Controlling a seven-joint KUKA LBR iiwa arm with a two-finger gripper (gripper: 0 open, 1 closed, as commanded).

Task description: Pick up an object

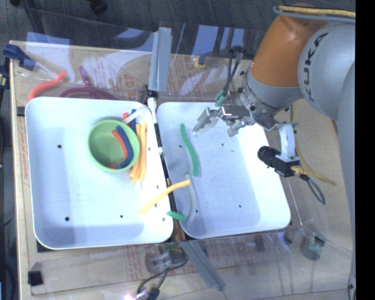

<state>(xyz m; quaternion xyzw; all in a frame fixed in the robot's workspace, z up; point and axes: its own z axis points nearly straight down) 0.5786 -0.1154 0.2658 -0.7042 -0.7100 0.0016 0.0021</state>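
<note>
Fingers (217, 120) spread, green strip (189, 149) just left, apart

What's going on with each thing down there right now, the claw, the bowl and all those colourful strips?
Gripper: open, above the right bin, holding nothing.
Green bowl: upright in the left bin, red and blue strips inside.
Green strip: lying flat in the right bin.
Yellow strip: lying across the divide between both bins.
</note>
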